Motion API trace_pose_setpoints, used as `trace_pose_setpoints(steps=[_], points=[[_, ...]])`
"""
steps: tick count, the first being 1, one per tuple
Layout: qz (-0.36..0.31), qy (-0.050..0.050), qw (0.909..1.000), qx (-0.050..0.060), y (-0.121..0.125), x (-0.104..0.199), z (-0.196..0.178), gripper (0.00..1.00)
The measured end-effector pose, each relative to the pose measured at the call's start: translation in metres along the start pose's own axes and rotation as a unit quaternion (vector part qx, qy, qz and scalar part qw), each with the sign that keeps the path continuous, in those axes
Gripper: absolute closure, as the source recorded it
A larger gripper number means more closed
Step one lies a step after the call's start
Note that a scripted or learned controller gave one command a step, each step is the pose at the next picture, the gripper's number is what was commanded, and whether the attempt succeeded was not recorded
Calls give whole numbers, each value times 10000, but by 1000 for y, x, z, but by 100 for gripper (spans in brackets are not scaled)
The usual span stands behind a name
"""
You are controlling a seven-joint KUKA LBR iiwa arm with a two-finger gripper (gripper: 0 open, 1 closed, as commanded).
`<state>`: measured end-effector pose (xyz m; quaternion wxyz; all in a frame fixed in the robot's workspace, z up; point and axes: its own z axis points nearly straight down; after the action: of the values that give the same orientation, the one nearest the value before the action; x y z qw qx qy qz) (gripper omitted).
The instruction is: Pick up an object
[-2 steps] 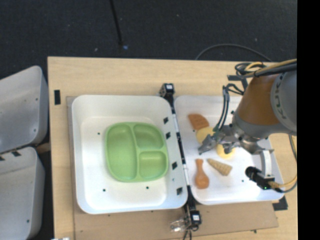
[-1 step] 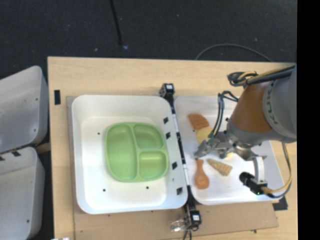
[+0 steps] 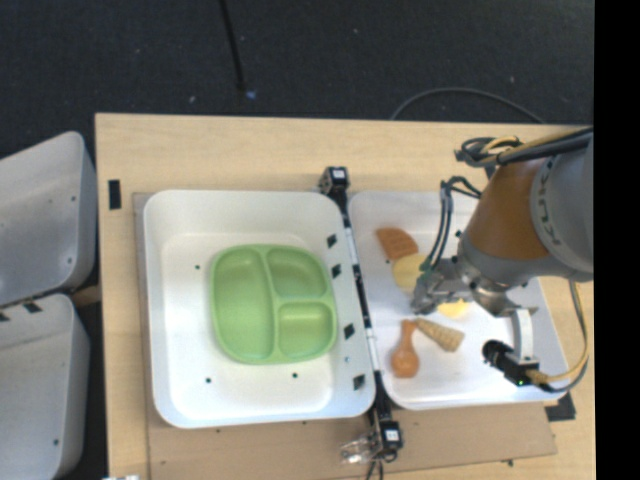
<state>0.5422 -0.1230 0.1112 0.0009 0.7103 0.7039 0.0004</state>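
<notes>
- Clearly, a miss is the risk: the yellow piece [image 3: 408, 269] and tan cone [image 3: 441, 335] lie so close to the gripper [image 3: 432, 296] that it could nudge them aside.
- From the right, the arm [image 3: 515, 223] bends down into the right bin [image 3: 460, 393], wrist low.
- Whether the gripper is wide or narrow, I cannot tell.
- An orange spoon-shaped toy [image 3: 404, 353] lies just below-left of it.

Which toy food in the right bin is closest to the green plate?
The orange spoon-shaped piece, low in the right bin. It lies further toward the green plate than the cone and the other pieces.
</notes>
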Motion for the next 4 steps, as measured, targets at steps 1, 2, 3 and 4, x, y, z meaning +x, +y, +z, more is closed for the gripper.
trace_pose_setpoints(steps=[1, 2, 3, 4], points=[[-9, -4, 10000, -16, -6, -3, -47, 100], [-57, -8, 10000, -25, 5, -8, -103, 100], [-61, 1, 10000, 2, 5, -9, -108, 100], [-74, 6, 10000, 8, 14, 41, -103, 100]])
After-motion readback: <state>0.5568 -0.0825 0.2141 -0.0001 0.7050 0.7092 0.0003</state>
